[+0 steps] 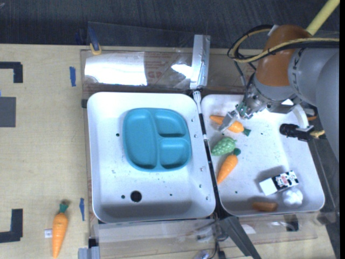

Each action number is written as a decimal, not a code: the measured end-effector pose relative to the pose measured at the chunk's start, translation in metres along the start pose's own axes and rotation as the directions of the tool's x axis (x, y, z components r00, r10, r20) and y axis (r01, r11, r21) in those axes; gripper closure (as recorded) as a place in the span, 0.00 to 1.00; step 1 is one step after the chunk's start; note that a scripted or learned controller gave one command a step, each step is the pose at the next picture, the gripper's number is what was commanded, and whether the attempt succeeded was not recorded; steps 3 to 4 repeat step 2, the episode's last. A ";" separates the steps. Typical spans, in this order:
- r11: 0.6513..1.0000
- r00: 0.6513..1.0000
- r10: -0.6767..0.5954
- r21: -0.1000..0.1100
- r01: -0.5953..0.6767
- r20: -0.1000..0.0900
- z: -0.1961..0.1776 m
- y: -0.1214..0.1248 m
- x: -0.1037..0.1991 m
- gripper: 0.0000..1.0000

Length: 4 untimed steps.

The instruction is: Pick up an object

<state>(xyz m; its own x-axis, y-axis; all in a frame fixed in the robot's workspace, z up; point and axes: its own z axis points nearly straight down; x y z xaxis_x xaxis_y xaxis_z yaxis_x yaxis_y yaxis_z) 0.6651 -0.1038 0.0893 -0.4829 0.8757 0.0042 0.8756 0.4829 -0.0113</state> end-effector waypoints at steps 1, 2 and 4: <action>1.000 1.000 -0.004 -0.013 0.004 0.008 -0.010 0.003 0.000 1.00; 0.989 0.989 0.146 -0.021 -0.146 0.005 -0.100 0.039 0.066 1.00; 0.989 0.989 0.146 -0.021 -0.146 0.005 -0.100 0.039 0.066 1.00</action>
